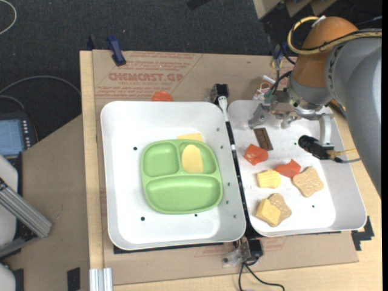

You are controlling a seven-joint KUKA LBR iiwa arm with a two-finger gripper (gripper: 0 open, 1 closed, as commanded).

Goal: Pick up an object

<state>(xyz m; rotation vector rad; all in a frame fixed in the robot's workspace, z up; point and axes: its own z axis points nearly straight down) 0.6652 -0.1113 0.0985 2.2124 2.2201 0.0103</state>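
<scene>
the gripper point(262, 133) hung low over the far left of the right bin point(345, 217), its dark tip just beside the red block point(255, 154). whether it was open or closed couldn't be told. nothing looked lifted yet; the pick remained undone.

Right bin point(339, 214): white and shallow, directly under the gripper point(267, 117).
Left bin point(121, 132): white, just to the gripper's left, touching the right bin along one side.
Cardboard sheet point(145, 71): brown with red print (partly readable), under both bins.
Black clip point(219, 93): at the bins' far seam, near the gripper's left.
Blue clamp point(115, 49): on the cardboard's far corner, well left of the gripper.
Screen point(11, 137): lit blue, far left of the gripper.
Metal rail point(24, 214): slanted, far left and nearer the camera.
Carpet point(121, 11): dark, beyond the cardboard.
</scene>
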